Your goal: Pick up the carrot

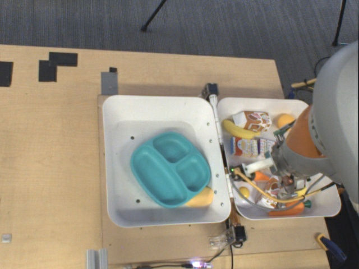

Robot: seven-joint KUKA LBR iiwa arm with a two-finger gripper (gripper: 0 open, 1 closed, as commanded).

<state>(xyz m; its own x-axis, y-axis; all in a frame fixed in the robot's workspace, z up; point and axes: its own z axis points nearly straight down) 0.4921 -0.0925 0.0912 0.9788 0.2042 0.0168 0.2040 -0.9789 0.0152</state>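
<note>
The gripper [287, 188] hovers in the right bin [331, 209]; whether it is parted or clenched, I cannot tell. The carrot [289, 209] lies at six o'clock just beneath, so it should descend straight and avoid neighbouring clutter.

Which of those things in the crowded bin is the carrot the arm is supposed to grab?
Start at the right-hand white bin, the cluttered one under the grey arm. Go to its near edge, at the bottom of the view, just below the gripper. The carrot lies flat there: a thin, long, orange stick, unlike the curved yellow banana and the printed packets farther back.
</note>
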